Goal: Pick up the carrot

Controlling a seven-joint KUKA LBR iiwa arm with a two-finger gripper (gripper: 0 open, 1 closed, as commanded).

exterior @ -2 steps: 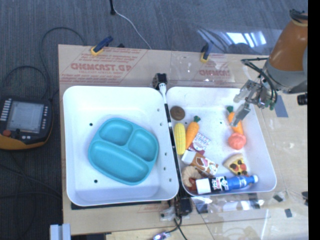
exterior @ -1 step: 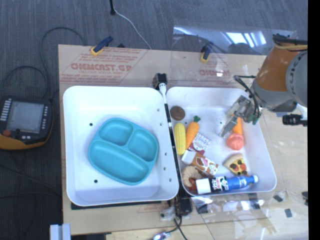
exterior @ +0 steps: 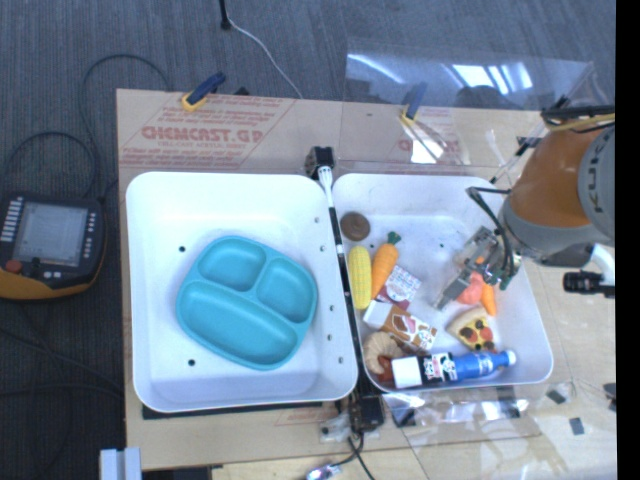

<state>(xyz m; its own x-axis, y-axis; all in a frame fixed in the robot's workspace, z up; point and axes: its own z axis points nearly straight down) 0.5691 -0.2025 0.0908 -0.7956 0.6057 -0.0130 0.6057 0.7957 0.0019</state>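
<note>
Your gripper (exterior: 478, 273) sits low near the right wall of the right bin (exterior: 440, 190); whether its claw is open or closed cannot be told, and an orange-red item (exterior: 487, 295) lies against it. The carrot (exterior: 383, 265) rests well apart, by the bin's left wall, touching the corn cob (exterior: 359, 275). Risk: a descent here may seize the wrong orange piece, or, at the carrot, nudge the corn.

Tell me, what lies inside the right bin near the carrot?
The carrot lies beside a corn cob in the right bin. The end effector covers an orange item under it.
</note>
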